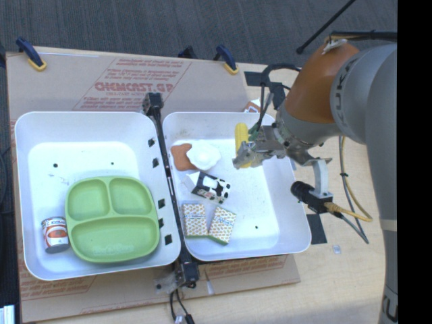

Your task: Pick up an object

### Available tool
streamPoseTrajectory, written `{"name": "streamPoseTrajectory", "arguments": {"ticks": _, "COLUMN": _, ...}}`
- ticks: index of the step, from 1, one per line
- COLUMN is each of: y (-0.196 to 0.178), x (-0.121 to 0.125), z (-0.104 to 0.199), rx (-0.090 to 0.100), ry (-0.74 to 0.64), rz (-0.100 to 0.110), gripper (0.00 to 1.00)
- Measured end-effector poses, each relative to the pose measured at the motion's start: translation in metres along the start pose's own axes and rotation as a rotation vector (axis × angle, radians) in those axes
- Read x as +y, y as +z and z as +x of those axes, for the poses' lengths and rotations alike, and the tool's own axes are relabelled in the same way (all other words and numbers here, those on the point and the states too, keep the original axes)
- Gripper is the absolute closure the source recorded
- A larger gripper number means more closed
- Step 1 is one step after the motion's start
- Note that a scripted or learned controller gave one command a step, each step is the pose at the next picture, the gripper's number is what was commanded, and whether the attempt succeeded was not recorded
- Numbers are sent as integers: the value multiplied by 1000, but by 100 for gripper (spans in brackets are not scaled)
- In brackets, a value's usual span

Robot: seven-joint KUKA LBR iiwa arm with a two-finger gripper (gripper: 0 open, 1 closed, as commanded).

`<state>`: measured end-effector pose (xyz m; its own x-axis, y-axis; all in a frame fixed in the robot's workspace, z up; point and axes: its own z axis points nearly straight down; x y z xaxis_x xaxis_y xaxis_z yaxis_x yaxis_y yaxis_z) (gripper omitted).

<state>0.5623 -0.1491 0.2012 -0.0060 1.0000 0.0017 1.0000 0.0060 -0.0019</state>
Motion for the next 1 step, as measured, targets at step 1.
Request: {"name": "streamPoseTrajectory", "arguments": {"ticks": 1, "y": -44, "x": 7, "z": 99, "rx": 0, "ry": -2, "rz": -1, "gripper": 100}}
